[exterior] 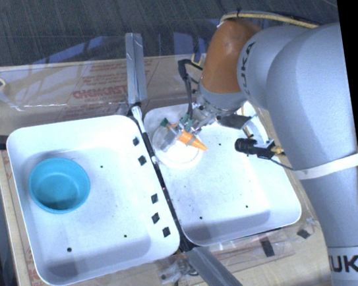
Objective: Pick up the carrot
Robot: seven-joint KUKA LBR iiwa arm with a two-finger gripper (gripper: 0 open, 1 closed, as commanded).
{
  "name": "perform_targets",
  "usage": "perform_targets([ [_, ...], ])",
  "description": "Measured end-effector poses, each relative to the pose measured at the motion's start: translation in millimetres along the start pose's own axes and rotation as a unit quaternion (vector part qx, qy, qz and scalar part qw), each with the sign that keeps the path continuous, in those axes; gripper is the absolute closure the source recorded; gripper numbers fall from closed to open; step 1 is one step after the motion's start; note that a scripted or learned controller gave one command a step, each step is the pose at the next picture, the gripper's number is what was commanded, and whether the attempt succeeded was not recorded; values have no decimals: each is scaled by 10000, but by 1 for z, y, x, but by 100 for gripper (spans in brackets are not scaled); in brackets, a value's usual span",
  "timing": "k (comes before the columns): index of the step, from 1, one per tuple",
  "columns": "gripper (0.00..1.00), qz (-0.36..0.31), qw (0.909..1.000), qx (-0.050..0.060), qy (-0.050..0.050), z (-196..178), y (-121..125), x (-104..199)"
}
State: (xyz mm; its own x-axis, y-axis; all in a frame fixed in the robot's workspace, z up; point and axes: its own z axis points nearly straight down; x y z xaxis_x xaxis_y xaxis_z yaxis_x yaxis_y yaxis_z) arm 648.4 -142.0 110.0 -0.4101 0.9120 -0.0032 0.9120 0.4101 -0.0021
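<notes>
- My pincer (189, 128) is down in the far left corner of the right bin (244, 219), close to the divider between the two bins.
- The carrot (194, 139) lies at that same spot, orange and slanted, its lower end pointing towards the middle of the bin.
- I cannot tell whether my pincer is clenched on the carrot or merely beside it; my wrist covers the fingers.
- A clear, glassy object (165, 138) sits just left of the carrot, touching or nearly touching it, and crowds the corner.
- A pale round patch lies under the carrot on the bin floor.
- My own grey arm (304, 87) overhangs the right side of this bin.
- In the left bin (102, 250) a blue bowl (59, 184) stands well apart from all this.
- The table (58, 90) carries a clear plastic sheet with red lettering.
</notes>
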Motion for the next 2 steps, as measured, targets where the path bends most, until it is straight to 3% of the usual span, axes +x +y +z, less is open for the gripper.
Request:
perform_targets([
  [1, 100, -35, 10000, -46, -11, -11, 4, 2],
  [2, 100, 765, 9971, 5, 19, -108, 10, 4],
])
